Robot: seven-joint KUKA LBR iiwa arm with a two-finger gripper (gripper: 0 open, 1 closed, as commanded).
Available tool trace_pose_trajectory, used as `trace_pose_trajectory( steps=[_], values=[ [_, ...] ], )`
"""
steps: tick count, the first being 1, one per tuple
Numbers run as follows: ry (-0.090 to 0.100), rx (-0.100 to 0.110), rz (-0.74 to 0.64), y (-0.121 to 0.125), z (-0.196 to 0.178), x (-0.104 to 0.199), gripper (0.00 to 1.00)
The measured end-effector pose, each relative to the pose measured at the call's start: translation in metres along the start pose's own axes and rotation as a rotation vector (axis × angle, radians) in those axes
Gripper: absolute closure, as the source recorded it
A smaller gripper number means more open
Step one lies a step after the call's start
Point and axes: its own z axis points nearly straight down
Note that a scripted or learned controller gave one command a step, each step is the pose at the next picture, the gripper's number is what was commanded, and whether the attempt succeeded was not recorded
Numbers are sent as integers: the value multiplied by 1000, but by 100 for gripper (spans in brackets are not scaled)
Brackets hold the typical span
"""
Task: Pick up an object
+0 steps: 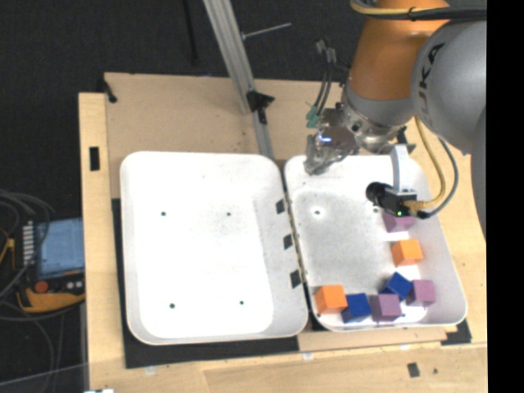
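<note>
Several small blocks lie in the right bin point(327, 219). Along its near edge sit an orange block point(332, 298), a blue block point(357, 307) and a purple block point(386, 305). Another blue block point(399, 285) and a purple block point(424, 291) are just behind them. Up the right side lie a second orange block point(407, 251) and a purple block point(398, 222). My gripper point(318, 160) hangs over the bin's far left corner, well apart from all the blocks, with nothing seen in it.
The left bin point(205, 244) sits beside the right one, with black clips point(288, 240) along the seam. A slanted metal rail point(237, 64) stands behind the bins. A black camera unit point(391, 195) with cables hangs from the wrist over the right bin.
</note>
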Motion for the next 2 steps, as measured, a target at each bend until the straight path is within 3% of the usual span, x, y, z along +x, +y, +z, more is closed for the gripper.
trace_pose_trajectory(
  steps=[2],
  values=[
    [-1,2,1,-41,29,100,100]
  ],
)
